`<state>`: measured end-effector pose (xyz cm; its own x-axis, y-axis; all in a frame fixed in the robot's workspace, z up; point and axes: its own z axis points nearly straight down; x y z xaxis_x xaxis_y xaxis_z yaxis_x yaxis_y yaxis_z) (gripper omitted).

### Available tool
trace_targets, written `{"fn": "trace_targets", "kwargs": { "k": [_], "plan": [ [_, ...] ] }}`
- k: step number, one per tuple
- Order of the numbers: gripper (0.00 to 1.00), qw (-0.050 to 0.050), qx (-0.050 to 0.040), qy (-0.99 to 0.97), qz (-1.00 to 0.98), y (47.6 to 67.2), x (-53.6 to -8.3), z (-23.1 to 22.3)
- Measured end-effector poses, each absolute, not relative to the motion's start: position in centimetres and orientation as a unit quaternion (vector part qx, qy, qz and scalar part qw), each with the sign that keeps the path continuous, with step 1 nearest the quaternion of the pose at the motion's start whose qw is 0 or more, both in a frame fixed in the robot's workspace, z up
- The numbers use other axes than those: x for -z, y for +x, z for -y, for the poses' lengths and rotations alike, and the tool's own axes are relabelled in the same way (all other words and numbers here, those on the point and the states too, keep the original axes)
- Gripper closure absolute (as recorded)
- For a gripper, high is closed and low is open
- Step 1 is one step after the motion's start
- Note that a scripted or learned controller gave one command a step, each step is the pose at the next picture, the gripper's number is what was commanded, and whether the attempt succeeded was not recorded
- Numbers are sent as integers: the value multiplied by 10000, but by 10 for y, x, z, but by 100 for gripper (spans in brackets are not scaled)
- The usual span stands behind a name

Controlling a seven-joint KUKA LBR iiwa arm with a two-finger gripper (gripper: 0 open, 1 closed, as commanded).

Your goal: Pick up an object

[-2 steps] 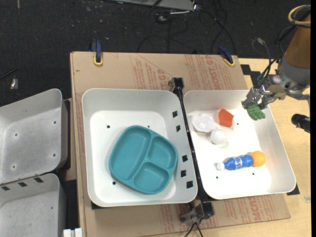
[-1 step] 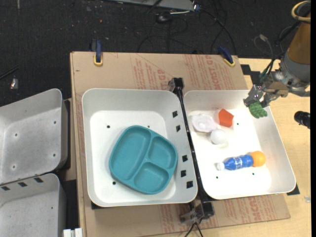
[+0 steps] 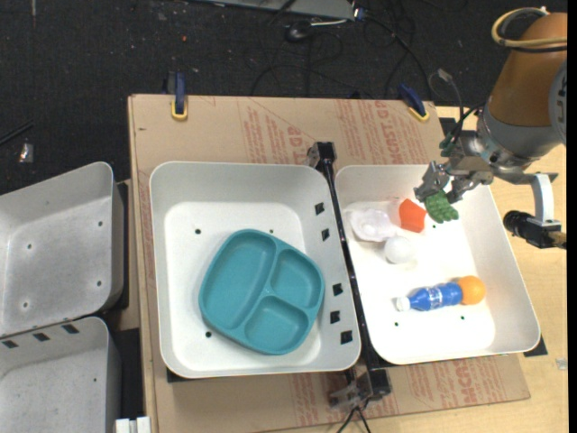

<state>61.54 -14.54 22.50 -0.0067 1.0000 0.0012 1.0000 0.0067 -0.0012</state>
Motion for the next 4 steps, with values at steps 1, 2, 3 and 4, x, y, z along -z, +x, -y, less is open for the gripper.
{"fn": "trace_targets", "kwargs": {
  "k": [1, 2, 3, 4],
  "plan": [
    [100, 9, 7, -7040, 7102, 613, -233, 84],
    [100, 1, 6, -7045, 7097, 615, -239, 38],
    [100, 0, 3, -7047, 7096, 615, -244, -8],
    [100, -3, 10, -7043, 7099, 622, -247, -57]
  ]
}}
